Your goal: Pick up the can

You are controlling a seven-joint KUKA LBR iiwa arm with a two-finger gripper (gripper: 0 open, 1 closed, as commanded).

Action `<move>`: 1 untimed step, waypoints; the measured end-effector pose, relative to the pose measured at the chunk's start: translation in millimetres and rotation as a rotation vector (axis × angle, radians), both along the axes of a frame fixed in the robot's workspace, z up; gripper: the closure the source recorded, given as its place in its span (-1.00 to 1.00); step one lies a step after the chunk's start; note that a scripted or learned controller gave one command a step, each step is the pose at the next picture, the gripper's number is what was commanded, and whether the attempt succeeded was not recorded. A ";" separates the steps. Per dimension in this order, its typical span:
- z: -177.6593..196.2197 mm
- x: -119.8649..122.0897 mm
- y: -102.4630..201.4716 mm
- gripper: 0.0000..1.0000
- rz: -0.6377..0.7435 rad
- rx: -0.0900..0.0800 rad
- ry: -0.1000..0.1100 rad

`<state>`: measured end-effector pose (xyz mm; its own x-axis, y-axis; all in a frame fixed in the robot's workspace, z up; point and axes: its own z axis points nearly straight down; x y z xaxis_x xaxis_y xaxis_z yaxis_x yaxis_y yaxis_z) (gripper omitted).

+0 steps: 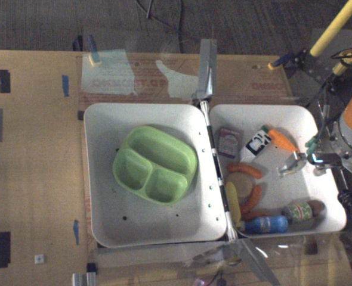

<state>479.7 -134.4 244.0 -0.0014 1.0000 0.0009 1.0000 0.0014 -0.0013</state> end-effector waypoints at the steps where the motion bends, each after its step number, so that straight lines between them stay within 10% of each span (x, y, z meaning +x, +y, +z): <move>1: -118.0 16.2 -76.7 -1.00 -0.072 0.000 -0.001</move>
